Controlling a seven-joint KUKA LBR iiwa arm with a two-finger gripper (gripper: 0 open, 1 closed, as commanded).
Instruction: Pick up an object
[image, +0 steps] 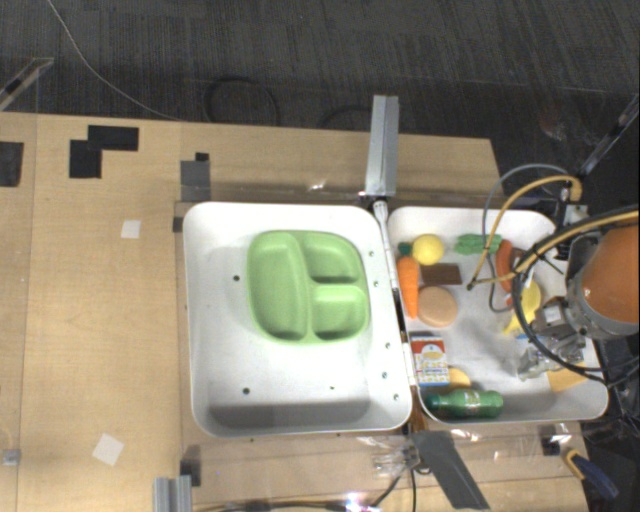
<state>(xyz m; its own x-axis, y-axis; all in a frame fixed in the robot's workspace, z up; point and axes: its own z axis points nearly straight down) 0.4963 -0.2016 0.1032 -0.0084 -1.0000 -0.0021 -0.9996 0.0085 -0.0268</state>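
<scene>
The right bin (490, 222) holds several toy foods. Along its left side lie a yellow lemon (428, 249), an orange carrot (408, 283), a brown chocolate bar (444, 273) and a round tan bun (437, 306). A green vegetable (474, 243) lies at the back. A red-and-white carton (430, 360) and a green bottle (466, 403) lie near the front. My gripper (543, 347) hangs low over the right part of this bin, beside a yellow banana (528, 300), under the orange band (612, 280). Cables and the wrist hide what is below it.
The left bin (215, 330) carries a green divided plate (306, 285). A metal post (382, 150) stands behind the seam between the bins. Yellow and black cables (515, 200) loop over the back right of the right bin. Wooden bench lies to the left.
</scene>
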